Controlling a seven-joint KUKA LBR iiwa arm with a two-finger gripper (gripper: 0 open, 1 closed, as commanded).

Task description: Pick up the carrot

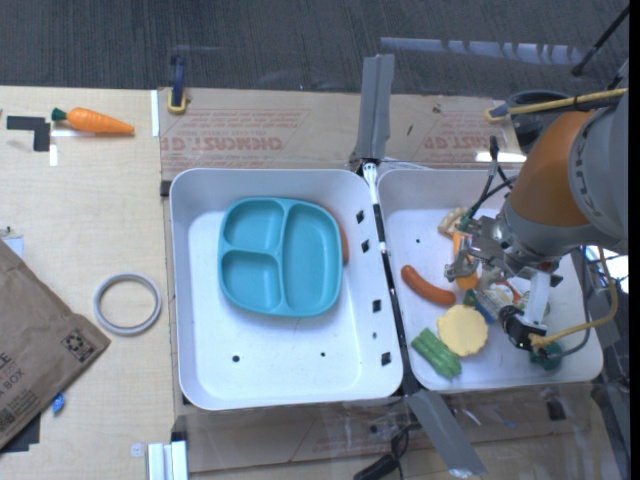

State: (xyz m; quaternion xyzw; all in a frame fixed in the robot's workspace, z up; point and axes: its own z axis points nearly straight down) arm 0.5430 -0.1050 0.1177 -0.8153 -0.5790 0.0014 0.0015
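Right of centre, my gripper (470, 266) is hanging over the right bin (590, 363); I cannot tell its state, while the carrot (95, 121) is lying upper left.

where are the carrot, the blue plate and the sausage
carrot (98, 122): camera view, middle of its orange body, on the bench top left
blue plate (281, 257): camera view, centre divider ridge, in the left bin
sausage (428, 285): camera view, middle of its length, in the right bin
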